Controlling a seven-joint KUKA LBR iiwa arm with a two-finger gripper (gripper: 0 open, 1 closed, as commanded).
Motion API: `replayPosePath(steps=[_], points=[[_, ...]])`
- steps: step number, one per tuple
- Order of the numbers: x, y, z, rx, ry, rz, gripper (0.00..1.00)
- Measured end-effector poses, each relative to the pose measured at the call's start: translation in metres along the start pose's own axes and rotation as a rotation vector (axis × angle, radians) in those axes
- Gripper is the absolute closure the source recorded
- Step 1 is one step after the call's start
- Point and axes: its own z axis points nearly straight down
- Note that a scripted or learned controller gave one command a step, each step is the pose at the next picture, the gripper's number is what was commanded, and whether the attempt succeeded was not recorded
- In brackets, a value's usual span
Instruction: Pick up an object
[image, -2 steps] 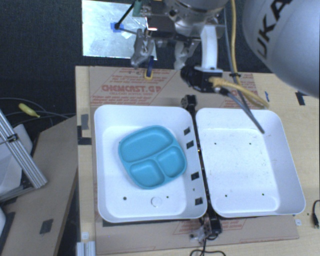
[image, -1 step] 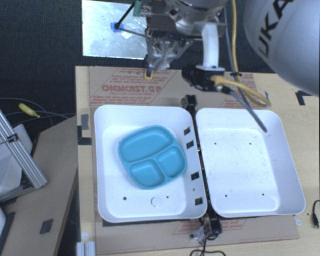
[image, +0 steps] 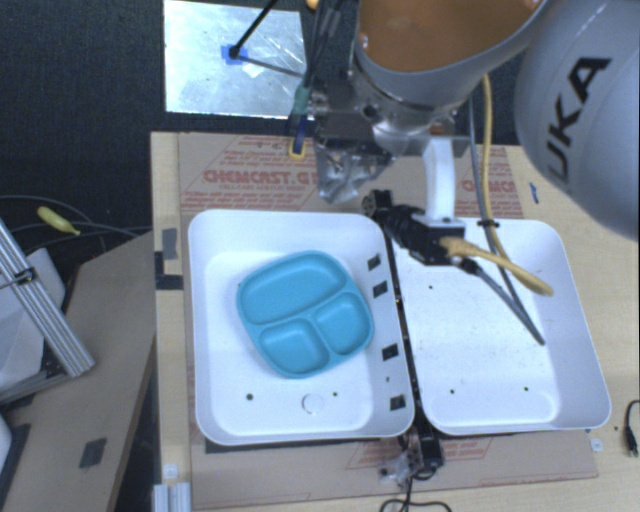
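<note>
Smooth blue plastic tray (image: 303, 312), 3 rounded compartments, in left white bin (image: 215, 330); hand (image: 343, 180) state can't tell.

Two white bins (image: 480, 420), cardboard sheet (image: 250, 170), perhaps cables (image: 90, 232)

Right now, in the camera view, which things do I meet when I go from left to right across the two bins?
Left bin → blue divided plate → black clips along the shared edge → right bin.
</note>
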Motion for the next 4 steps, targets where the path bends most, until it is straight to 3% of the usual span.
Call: replayPosePath(steps=[1,2,3,4], points=[[-0.037,-0.058,0.028,-0.002,0.002,0.000,1.00],[-0.077,-0.056,-0.034,-0.014,0.004,0.001,1.00],[-0.009,-0.057,-0.004,-0.005,0.003,-0.010,1.00],[-0.046,-0.055,0.019,-0.006,0.001,0.001,1.00]])
